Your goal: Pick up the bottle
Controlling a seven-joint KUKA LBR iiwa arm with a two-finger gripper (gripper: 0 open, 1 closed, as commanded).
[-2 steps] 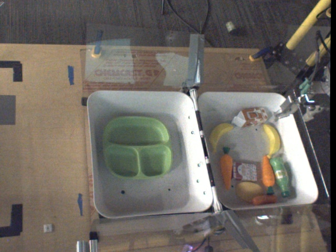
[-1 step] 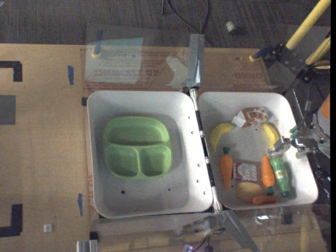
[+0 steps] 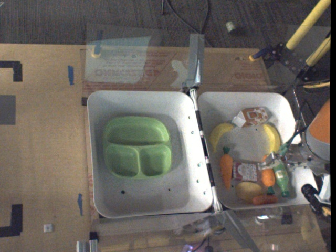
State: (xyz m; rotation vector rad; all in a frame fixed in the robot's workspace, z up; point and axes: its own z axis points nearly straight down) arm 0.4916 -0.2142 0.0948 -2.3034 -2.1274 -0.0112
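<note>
The bottle (image 3: 282, 180) is small and green with a pale label. It lies near the right wall of the right bin (image 3: 231, 105), beside a small orange piece (image 3: 268, 177). My gripper (image 3: 277, 159) comes in from the right edge, low over the bin, just beyond the bottle's top end. Its metal parts overlap the bottle's neck from this angle, and I cannot make out whether they touch it. The arm's orange band (image 3: 323, 123) shows at the right edge.
The right bin also holds a banana (image 3: 220, 135), a carrot (image 3: 226, 168), a small carton (image 3: 254, 116), a red and white packet (image 3: 245, 170), a yellow potato-like piece (image 3: 248, 191) and a red pepper (image 3: 262, 199). A green divided plate (image 3: 137, 146) lies in the left bin (image 3: 100, 193).
</note>
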